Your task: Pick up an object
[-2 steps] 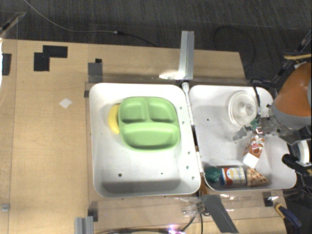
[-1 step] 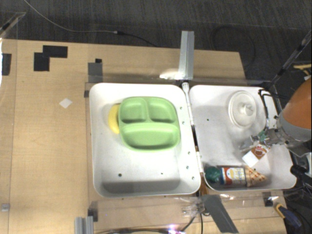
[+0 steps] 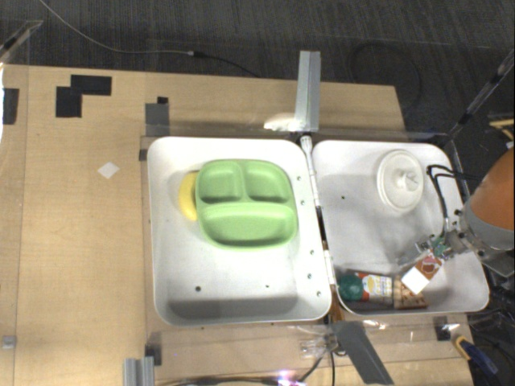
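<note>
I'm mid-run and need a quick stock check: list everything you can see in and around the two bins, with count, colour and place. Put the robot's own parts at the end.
bins: 2, white, side by side on the bench; left bin, right bin
divided plate: 1, green, three compartments, upper middle of the left bin
yellow object: 1, yellow, partly hidden under the plate's left edge; cannot tell what it is
round lid-like object: 1, white, upper part of the right bin
bottle: 1, dark green cap end with a white and red label, lying on its side along the right bin's near wall
bench: 1, light wood, under both bins
arm: 1, grey with orange band, entering from the right
tool: 1, over the lower right of the right bin, just above the bottle's right end
</note>
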Controlling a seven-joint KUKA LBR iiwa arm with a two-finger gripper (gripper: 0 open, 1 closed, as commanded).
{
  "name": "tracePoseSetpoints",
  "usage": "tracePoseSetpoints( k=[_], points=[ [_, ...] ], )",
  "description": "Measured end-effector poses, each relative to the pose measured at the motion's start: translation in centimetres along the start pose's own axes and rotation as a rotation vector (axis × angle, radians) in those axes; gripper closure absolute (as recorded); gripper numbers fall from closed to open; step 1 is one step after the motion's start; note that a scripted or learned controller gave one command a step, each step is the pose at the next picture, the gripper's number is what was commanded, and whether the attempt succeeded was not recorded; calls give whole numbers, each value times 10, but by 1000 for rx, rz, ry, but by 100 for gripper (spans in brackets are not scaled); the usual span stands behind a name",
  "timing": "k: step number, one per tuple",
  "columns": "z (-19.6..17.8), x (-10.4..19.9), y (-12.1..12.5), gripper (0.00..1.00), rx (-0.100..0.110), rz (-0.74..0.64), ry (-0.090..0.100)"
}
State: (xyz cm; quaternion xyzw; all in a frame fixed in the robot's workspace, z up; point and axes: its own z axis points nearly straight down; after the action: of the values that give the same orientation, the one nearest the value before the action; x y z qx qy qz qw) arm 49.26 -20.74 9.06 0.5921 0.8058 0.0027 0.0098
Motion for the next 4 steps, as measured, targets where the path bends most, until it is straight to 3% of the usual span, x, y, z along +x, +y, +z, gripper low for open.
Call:
tracePoseSetpoints(
  k=[1,2,3,4],
  points=[
    [-13,-2,5,100,-12,1,-9],
    [-13,-2,4,0,-11,1,-8],
    [1,1,0,0,1,-87,1],
    [1,60,18,0,2,-155,7]
  ],
)
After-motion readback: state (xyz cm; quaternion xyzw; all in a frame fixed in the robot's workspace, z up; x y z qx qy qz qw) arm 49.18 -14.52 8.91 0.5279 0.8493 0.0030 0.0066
